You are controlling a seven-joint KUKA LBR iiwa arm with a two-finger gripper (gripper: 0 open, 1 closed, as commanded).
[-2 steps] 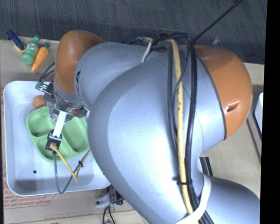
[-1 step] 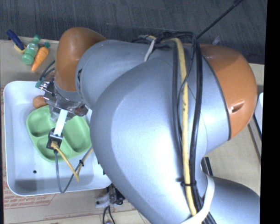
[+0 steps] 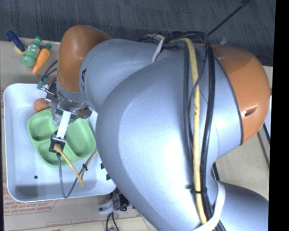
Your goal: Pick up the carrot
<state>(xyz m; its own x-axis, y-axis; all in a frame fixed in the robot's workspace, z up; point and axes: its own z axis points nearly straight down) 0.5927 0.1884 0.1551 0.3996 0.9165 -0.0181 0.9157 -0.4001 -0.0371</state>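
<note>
Red printing runs along the edge of the cardboard [image 3: 30,206] just below the white bin [image 3: 13,146], but the letters are too small and blurred to read. No other words, numbers, brands or signs can be read anywhere near that bin.

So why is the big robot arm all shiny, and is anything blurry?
In the camera view, light from above leaves soft pale glare on the grey arm; the white bin looks bright, with a dim shadow in its near corner; the carrot outside the bin and the tool over the green dish look slightly soft, not sharp.
</note>
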